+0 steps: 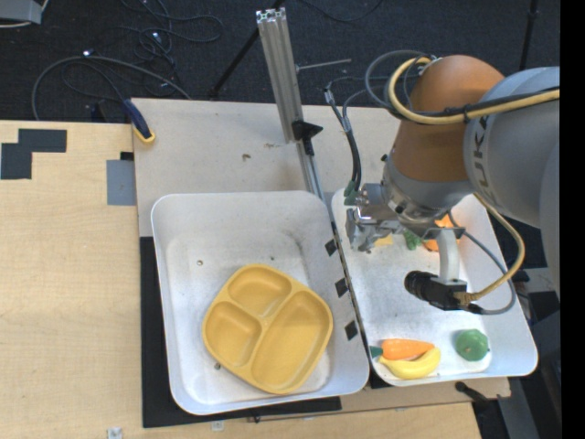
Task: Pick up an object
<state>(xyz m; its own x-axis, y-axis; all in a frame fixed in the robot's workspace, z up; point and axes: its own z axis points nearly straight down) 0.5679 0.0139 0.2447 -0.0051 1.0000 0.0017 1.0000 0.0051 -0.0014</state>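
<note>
Yellow plastic tray (267,326) with three compartments lies in the left bin (183,236). In the right bin (512,355), a carrot (405,348) rests against a banana (413,366) at six o'clock, a green fruit (472,344) just beside them toward four. The gripper (367,231) hangs at eleven o'clock of that bin; I cannot tell its opening or any hold.

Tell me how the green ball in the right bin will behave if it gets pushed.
The green ball looks round, so it would probably roll. It sits near the bin's front corner, so the wall may stop it. It looks small and likely light.
</note>
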